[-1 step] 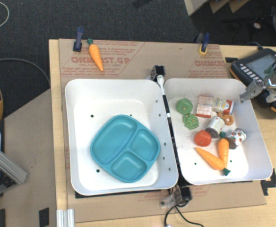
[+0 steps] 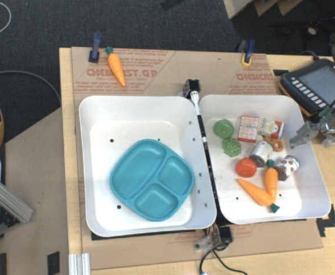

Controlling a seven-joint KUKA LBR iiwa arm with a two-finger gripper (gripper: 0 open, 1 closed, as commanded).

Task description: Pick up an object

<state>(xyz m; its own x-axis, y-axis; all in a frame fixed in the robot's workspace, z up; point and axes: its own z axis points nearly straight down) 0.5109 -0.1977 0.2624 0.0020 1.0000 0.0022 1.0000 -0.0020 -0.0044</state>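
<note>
— Where is the tool?
— At the right rim of the right bin, a grey metal shape, partly cut off by clutter at the tabletop's right edge. Whether it is apart or together, I cannot tell; nothing shows in its grasp.
— And the things to pick?
— Just left of it, inside that bin: a small box, a white cup, a red tomato and two orange carrots crossing near the front rim. None touches the tool.
— Farther out?
— The left bin holds a blue divided plate. A lone carrot lies near the tabletop's far left corner.
</note>
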